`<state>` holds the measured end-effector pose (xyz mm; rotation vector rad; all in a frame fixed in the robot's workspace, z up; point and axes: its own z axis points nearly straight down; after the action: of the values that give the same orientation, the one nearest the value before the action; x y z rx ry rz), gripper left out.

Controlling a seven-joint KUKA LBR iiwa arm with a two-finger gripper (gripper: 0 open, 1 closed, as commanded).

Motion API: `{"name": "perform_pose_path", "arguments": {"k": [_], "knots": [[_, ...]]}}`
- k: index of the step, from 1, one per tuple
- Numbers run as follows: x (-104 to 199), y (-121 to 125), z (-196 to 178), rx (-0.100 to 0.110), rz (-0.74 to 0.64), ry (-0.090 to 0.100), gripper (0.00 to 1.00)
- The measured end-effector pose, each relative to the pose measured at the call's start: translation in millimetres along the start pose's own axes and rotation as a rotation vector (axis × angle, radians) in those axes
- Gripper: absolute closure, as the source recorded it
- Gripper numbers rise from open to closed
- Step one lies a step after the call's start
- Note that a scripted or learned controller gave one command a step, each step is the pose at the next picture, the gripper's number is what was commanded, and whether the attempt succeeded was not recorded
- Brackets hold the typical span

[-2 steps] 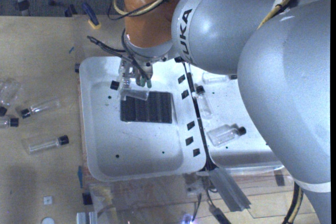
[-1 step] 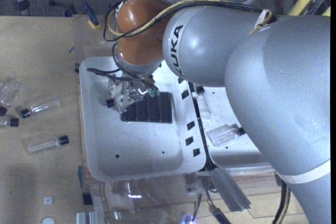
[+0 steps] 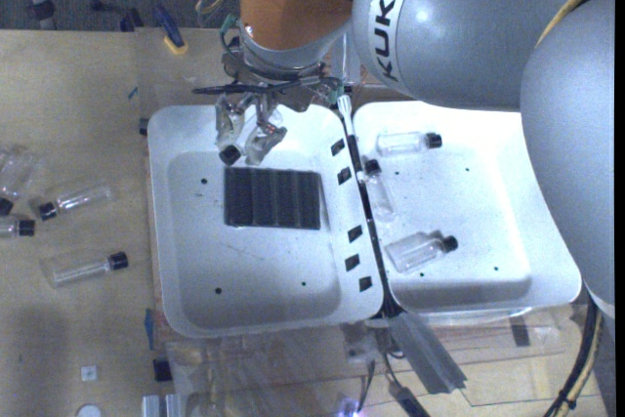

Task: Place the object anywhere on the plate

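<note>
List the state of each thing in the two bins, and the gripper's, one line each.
plate: lying flat on the floor of the left bin, no vial on it.
gripper: low over the left bin, at the plate's far edge.
far vial: on its side in the right bin, black cap on.
middle vial: on its side along the divider, capped.
near vial: on its side, capped.

Gripper (image 3: 250,130) over left bin (image 3: 195,293), just beyond dark plate (image 3: 272,199); three vials (image 3: 420,250) in right bin (image 3: 493,210).
</note>
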<state>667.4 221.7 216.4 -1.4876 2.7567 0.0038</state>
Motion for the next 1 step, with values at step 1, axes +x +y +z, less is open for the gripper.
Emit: {"name": "perform_pose_path", "arguments": {"k": [1], "knots": [[5.1,-1.8,-74.5,0.002,0.397,0.0,1.0]]}}
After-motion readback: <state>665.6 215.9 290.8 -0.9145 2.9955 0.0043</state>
